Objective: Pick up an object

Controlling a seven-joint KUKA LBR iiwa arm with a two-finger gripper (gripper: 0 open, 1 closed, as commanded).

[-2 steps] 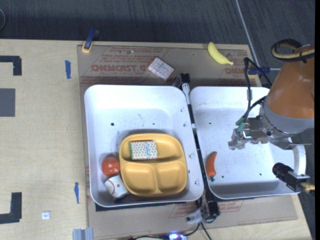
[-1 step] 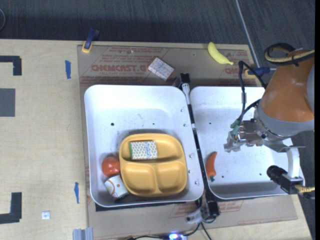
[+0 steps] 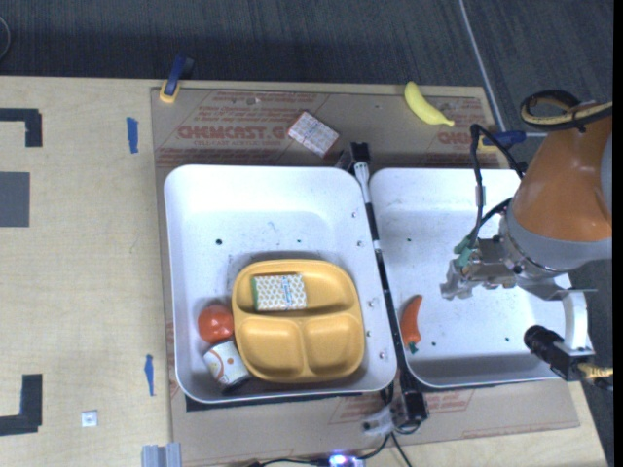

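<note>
Gripper (image 3: 459,278) over the right bin (image 3: 438,193), low above its white floor, reaching in from the right on the grey arm (image 3: 565,202) with the orange band; nothing visible between the fingers, how far apart not clear from this angle. Red-orange chili pepper (image 3: 412,321) lying near the right bin's left wall, below and left of the gripper, apart from it; long axis nearly straight up-and-down in the view, dark stem end toward the near edge. Yellow divided tray (image 3: 311,339) in the left bin (image 3: 195,212).
</note>
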